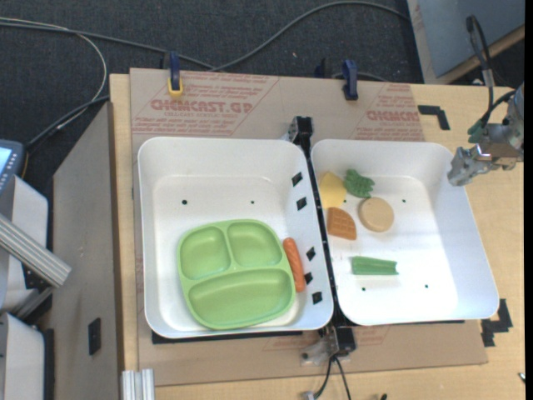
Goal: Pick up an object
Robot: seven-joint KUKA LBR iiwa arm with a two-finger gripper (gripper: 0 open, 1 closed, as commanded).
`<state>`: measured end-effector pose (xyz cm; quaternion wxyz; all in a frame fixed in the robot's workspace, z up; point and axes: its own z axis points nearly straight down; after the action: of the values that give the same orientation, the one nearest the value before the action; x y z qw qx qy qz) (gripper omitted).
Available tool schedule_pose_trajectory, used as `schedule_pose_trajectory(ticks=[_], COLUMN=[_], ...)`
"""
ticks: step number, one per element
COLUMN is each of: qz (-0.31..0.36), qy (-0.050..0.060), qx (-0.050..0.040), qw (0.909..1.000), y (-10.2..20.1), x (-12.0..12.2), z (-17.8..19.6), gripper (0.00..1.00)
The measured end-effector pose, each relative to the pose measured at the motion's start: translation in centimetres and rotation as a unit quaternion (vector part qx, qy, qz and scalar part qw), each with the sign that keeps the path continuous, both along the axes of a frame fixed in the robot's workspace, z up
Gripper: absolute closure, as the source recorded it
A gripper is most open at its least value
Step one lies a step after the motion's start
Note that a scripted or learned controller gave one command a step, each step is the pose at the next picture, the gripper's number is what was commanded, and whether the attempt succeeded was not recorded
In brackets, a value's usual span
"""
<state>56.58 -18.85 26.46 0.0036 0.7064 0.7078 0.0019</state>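
Objects available for picking lie in the right bin (466,248), clustered toward its left wall: a yellow wedge (331,189), a green leafy piece (359,182) touching the wedge's upper right, a round tan disc (376,215) just below the leafy piece, an orange-brown slice (341,223) just beside the disc on its left, and a flat green pod (374,266) lying apart nearer the front of the bin. None is lifted; all rest on the bin floor.

The left bin (158,182) carries a green divided plate (233,273), with an orange carrot (294,263) lying along the plate's right rim.

The pincer (462,170) sits at the right bin's far right rim, well apart from the cluster; nothing is between it and any object, and whether it is released or clenched cannot be told at this size.

Step in hand, as judged: approach, before any grasp. The next move calls for travel leftward over the bin, choice of one object, the isolated pod or the disc offering the clearest access, then descent.

Both bins rest on a cardboard-covered tabletop (250,98).
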Motion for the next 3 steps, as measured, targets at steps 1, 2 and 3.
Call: schedule_pose_trajectory(ticks=[1, 2, 3], qz=[0.000, 0.002, 0.002], qy=[0.002, 0.002, 0.005], qx=[0.0008, 0.0018, 0.0023], qw=[1.0000, 1.0000, 1.0000], y=[0.0, 5.4, 10.1], x=[0.1, 1.5, 2.2], z=[1.0, 1.4, -0.2], gripper=[1.00, 1.00, 1.00])
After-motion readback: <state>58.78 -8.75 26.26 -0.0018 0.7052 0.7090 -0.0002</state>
